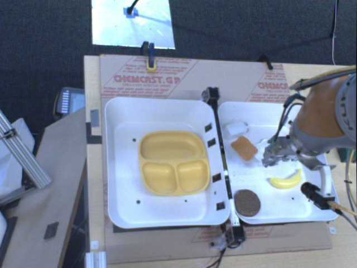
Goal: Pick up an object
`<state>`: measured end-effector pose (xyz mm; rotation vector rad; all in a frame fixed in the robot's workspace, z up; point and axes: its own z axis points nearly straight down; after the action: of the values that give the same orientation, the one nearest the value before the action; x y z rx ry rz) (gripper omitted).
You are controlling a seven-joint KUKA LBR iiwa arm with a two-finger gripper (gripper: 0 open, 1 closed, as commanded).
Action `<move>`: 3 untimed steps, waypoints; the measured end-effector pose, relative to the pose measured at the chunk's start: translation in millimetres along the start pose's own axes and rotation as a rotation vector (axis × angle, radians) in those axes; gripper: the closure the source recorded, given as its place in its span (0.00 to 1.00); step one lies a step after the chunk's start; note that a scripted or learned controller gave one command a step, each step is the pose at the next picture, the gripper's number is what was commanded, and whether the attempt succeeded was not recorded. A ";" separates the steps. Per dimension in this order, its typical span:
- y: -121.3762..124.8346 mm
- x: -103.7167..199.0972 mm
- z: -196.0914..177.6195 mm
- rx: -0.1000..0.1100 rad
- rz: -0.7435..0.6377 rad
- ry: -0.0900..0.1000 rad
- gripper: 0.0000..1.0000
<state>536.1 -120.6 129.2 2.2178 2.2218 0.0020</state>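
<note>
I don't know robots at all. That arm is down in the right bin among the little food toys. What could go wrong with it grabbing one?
The gripper sits between the orange-brown piece and the banana, directly over neither, so it may close on air. The banana lies flat and curved, so it might slip out. It also lies near the right bin wall, where the arm could nudge it away.

Probably robotics lab, bench (184, 74), aluminium framing (22, 155)

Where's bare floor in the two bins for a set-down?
Left bin: a bare strip runs all around the yellow divided tray, widest along the far wall. Right bin: crowded, with the white piece, orange block, banana, brown disc and end effector; bare patch between disc and banana.
</note>
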 end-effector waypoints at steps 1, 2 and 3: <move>12.3 -1.1 -53.1 -0.004 -0.002 -0.001 1.00; 6.1 -7.8 -109.4 -0.005 -0.002 -0.001 1.00; 7.6 -8.0 -145.8 -0.003 -0.003 -0.001 1.00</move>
<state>543.3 -128.5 275.0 2.2131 2.2227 0.0048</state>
